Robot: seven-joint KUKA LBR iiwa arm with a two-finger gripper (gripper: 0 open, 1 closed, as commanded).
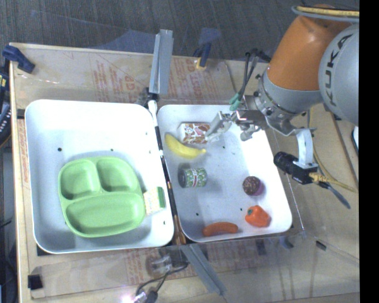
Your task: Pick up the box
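The box (193, 131) is small, white with red print, and lies flat at the far left of the right bin (275, 169). Just in front of it lies a yellow banana (183, 146). My gripper (232, 126) reaches in from the right at the far side of this bin, low over the floor. It stands open, and its left finger (217, 124) is at the box's right edge. Nothing is between the fingers.
The right bin also holds a green can (192, 177), a dark round fruit (252, 185), a red pepper (258, 216) and an orange sausage-shaped piece (220, 228). A green divided plate (101, 196) fills the left bin (44, 125). A small green-white item (155, 199) lies at the plate's right edge.
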